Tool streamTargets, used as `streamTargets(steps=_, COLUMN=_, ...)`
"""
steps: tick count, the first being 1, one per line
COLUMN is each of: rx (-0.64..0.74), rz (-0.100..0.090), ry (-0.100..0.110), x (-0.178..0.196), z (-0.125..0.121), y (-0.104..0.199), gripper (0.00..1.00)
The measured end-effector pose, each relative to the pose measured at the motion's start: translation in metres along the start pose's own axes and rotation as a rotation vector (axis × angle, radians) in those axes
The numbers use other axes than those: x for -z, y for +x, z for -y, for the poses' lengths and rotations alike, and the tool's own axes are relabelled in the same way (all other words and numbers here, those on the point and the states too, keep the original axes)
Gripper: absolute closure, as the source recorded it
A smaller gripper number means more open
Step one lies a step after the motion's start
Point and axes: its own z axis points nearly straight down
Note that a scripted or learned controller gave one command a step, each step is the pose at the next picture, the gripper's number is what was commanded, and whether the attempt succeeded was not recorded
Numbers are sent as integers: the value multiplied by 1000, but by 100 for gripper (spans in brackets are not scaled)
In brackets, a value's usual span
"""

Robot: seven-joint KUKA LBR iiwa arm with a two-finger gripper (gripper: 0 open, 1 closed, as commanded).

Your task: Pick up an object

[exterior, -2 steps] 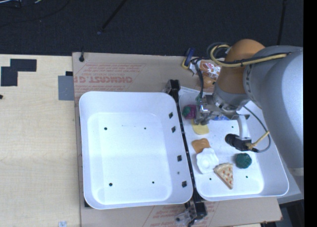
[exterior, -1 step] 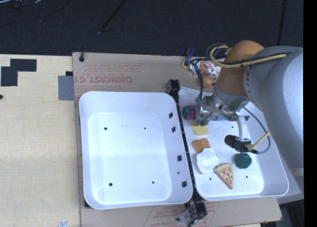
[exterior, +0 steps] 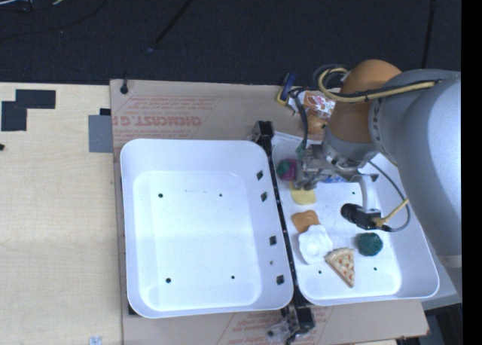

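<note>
My gripper [exterior: 306, 179] reaches down into the far left part of the right bin [exterior: 410, 279]. Its tip hangs just above a pale yellow piece [exterior: 303, 196] and right of a green and magenta toy [exterior: 286, 168]. Toward the front lie an orange piece [exterior: 305, 220], a white fried-egg toy [exterior: 314, 245], a pizza slice [exterior: 341, 265] and a dark green round thing [exterior: 369, 243]. The wrist hides part of the bin's far end.
The left bin [exterior: 135, 185] stands beside the right one, with a black hinged divider [exterior: 276, 215] between them. Both rest on a cardboard sheet [exterior: 173, 114]. The arm's large grey body [exterior: 433, 155] overhangs the right bin's right side.
</note>
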Motion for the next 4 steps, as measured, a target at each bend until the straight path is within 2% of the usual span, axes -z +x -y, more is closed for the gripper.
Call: streamTargets(steps=4, rx=4, rz=0, ry=2, x=0, z=0, y=2, gripper=100)
